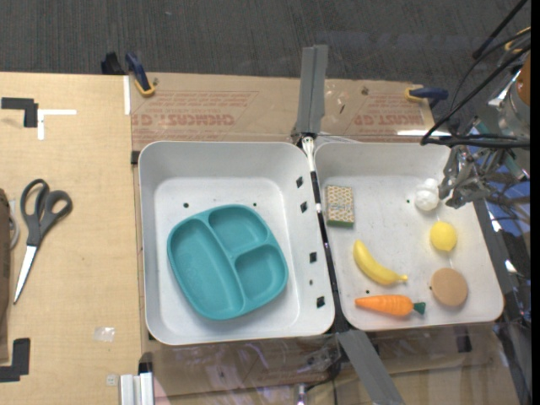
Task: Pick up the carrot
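Note:
The carrot (386, 305), orange with a small green top pointing right, lies flat near the front edge of the right bin (396, 171). My gripper (458, 189) hangs over the bin's far right corner, well behind the carrot and to its right. It sits close beside a small white ball (426, 197). Nothing is visibly held in it.
In the right bin, a banana (377, 263) lies just behind the carrot, a brown round object (450, 287) to its right, a lemon (444, 236) further back, and a speckled block (340, 205) at the left wall. The left bin holds a teal divided plate (226, 261). Scissors (34, 226) lie on the bench at far left.

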Controlling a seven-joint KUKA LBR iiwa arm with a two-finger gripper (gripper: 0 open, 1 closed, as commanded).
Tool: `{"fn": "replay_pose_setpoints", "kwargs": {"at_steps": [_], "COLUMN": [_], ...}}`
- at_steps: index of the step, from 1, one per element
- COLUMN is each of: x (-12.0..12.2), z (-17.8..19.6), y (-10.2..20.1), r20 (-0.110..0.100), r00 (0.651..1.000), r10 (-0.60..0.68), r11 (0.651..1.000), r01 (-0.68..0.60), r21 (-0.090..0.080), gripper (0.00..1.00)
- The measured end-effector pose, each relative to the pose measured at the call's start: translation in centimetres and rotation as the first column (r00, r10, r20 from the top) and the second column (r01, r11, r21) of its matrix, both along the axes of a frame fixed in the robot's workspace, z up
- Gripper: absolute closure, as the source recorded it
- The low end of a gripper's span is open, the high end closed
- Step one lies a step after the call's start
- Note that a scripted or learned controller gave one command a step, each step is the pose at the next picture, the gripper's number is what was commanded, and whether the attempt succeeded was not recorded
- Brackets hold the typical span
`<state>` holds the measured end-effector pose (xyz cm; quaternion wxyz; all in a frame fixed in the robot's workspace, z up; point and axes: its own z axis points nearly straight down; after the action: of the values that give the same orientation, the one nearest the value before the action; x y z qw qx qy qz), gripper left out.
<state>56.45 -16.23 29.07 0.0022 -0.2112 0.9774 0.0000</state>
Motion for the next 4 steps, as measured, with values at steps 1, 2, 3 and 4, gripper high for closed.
{"fn": "replay_pose_setpoints", "kwargs": {"at_steps": [1, 2, 3, 4], "x": [-7.0, -7.0, -7.2, -7.2], "z": [4.8, 13.5, 10.8, 11.9], "y": [7.8, 8.6, 13.2, 14.7], "r20": [-0.001, 0.001, -0.001, 0.000], "r00": [0.963, 0.998, 0.991, 0.999], "r10": [0.271, 0.064, 0.131, 0.033], "r11": [0.963, 0.998, 0.991, 0.999], "r01": [-0.271, -0.064, -0.131, -0.033], "r21": [0.000, 0.000, 0.000, 0.000], "gripper": [1.00, 1.00, 1.00, 1.00]}}
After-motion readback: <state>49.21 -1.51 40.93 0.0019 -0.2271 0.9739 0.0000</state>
